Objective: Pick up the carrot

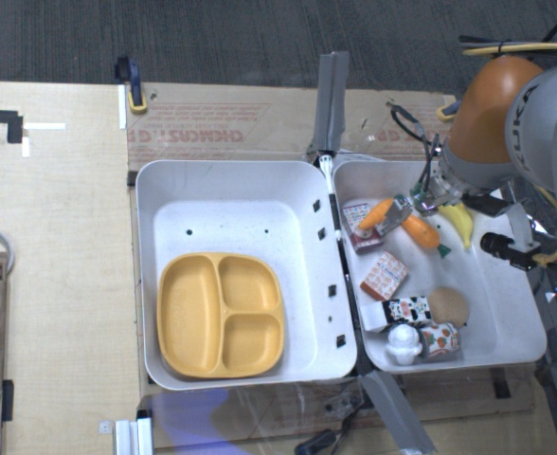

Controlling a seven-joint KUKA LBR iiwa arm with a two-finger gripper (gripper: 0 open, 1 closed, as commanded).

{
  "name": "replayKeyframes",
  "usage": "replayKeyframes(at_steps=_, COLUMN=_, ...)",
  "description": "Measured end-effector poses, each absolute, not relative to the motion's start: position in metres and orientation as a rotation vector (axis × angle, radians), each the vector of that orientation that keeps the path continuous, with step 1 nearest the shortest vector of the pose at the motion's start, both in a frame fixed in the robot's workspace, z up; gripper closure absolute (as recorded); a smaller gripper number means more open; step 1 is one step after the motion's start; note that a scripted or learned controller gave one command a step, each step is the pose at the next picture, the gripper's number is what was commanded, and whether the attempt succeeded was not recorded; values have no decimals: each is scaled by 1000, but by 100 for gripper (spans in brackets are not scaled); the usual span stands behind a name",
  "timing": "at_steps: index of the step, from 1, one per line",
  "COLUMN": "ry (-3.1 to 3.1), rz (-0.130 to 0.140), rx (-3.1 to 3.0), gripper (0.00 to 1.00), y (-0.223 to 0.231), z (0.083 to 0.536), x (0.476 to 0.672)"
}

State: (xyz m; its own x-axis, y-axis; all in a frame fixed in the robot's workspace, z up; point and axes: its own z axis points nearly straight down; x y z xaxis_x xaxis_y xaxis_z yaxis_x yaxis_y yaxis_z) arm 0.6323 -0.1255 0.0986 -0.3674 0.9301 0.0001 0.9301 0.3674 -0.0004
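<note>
The carrot (422,233) is orange with a small green tip and lies slanted in the upper middle of the right bin (506,339). A second orange piece (380,214) lies just left of it; whether it belongs to the carrot I cannot tell. My gripper (404,207) reaches in from the right and hangs right over the gap between the two orange pieces, touching or nearly touching the carrot's upper end. The grey wrist and orange band (487,112) hide the bin's far right corner.
A yellow banana (459,222) lies right of the carrot. A red-white packet (358,224), a red box (385,276), a cow-print carton (409,309), a brown round thing (447,304) and a white bottle (402,342) crowd the right bin. The left bin (231,192) holds a yellow divided plate (222,313).
</note>
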Motion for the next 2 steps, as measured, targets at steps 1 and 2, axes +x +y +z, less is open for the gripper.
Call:
replayKeyframes(at_steps=1, ry=-2593, rz=3, rx=-1765, gripper=100, y=-126, z=104, x=632)
replayKeyframes(at_steps=2, ry=-2516, rz=5, rx=-1878, gripper=100, y=-74, z=189, x=659)
